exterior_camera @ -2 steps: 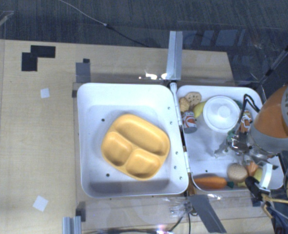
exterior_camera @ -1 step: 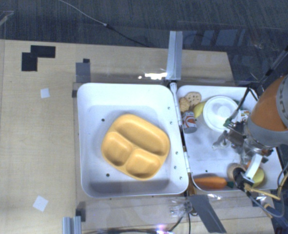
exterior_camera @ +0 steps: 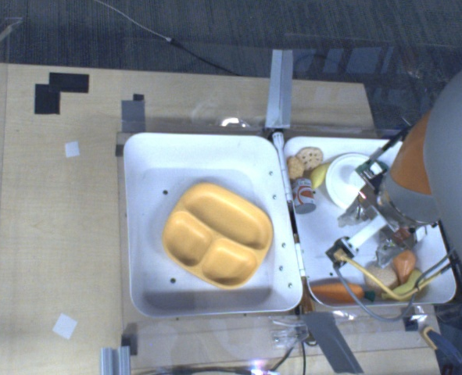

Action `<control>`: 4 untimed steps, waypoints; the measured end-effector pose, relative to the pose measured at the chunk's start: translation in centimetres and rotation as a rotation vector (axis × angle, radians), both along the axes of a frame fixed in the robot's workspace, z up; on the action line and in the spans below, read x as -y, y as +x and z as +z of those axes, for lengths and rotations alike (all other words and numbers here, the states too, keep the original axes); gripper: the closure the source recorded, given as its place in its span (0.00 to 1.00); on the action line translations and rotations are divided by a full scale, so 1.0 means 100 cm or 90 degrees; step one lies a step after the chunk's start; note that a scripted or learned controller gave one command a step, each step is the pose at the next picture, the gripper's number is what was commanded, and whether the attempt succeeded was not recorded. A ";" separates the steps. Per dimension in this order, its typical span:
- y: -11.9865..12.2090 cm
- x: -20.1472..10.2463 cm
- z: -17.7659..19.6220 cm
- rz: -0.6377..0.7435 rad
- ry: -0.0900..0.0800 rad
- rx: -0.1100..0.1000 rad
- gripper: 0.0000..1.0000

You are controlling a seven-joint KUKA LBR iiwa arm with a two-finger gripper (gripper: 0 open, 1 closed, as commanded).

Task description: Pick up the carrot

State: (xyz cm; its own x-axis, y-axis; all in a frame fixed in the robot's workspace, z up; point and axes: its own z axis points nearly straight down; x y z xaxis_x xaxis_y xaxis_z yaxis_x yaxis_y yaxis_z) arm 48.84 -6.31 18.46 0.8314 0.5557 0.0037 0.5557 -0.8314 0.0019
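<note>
Only partly legible: the gripper (exterior_camera: 387, 244) hangs over the right bin (exterior_camera: 322, 268), and its fingers are lost in a clutter of metal and cable, so whether they are apart or together cannot be told. Nothing shows between them. A white-and-black part of the tool juts left toward the bin's middle.

Carrot (exterior_camera: 338, 291): lies at the near edge of the right bin, long axis left–right, along the near wall. Its right end runs under a yellow cable (exterior_camera: 375, 281), so which end is the tip is unclear. It sits near-left of the gripper, apart from it.

Just right of the carrot, under the wrist: an orange-pink rounded item (exterior_camera: 404, 266), partly covered, not identifiable. Far side of the bin: a white bowl (exterior_camera: 345, 180), a cookie (exterior_camera: 309, 158) and a small can (exterior_camera: 304, 195) by the dividing wall.

Arm (exterior_camera: 449, 155) covers the bin's right side. Bare floor shows in the bin's left-middle. Left bin (exterior_camera: 148, 170) holds a yellow divided dish (exterior_camera: 217, 233).
</note>
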 end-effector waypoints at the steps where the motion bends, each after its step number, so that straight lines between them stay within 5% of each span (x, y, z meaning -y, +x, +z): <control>1: -0.002 0.022 -0.060 -0.170 0.001 -0.004 0.00; 2: 0.000 0.020 -0.050 -0.163 0.002 -0.003 1.00; 3: 0.098 0.028 -0.020 -0.242 0.001 0.000 1.00; 4: 0.141 0.020 -0.084 -0.144 0.001 0.004 1.00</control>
